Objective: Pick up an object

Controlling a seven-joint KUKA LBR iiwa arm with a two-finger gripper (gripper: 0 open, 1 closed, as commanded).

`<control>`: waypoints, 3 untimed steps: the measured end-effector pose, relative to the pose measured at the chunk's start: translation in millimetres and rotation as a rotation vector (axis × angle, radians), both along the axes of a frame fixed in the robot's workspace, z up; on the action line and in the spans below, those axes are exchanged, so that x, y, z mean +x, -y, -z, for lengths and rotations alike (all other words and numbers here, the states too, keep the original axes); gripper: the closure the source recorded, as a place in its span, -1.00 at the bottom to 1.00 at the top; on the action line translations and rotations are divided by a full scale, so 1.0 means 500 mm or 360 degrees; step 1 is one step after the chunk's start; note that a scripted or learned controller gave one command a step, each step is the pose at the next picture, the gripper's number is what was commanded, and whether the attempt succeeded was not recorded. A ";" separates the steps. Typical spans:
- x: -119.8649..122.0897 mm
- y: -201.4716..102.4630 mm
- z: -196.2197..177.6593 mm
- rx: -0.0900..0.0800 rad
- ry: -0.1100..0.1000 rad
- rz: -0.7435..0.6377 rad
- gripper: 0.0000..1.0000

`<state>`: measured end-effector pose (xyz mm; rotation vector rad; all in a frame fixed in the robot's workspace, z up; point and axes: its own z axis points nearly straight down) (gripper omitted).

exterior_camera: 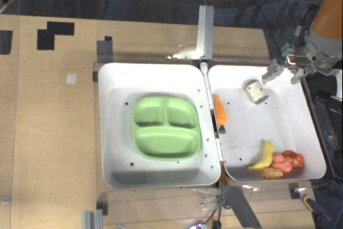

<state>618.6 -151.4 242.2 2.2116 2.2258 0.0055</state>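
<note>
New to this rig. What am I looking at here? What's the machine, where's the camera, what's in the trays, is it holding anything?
One camera, fixed above the bench, looks down at a slant. The machine is a single robot arm, grey with an orange band, reaching in from the right. Its two-finger pincer hangs over the far right corner of the right bin, with nothing between its fingers.

Two shallow white bins sit side by side. The left bin holds a green divided plate. The right bin holds a small whitish cylinder near the pincer, a carrot along the bin's left wall, and in the near corner a banana, a red toy and a small tan item too small to identify.
</note>
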 end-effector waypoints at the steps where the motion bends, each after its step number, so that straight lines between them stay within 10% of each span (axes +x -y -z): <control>1: 0.066 -0.013 0.080 -0.0002 0.0001 0.0038 -1.00; 2: 0.106 0.032 0.307 -0.0003 0.0007 0.0101 -1.00; 3: 0.111 0.029 0.281 -0.0007 0.0018 0.0090 1.00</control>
